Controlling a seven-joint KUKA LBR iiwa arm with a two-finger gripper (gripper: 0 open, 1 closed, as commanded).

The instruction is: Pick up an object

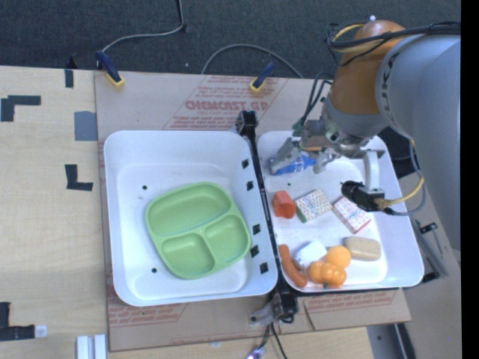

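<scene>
Bench (45,223): light wood top, black tape marks at frame left. Brown cardboard sheet (224,103) lies across its centre, held by blue-and-yellow clamps (111,69) at top. Two white bins (120,155) sit side by side on the cardboard.

Toys (323,238) crowd the right bin's (408,275) front; its far-left corner lies open

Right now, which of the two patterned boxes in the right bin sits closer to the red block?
The green-edged patterned box, beside the red block. The red-edged patterned box lies farther right.
</scene>
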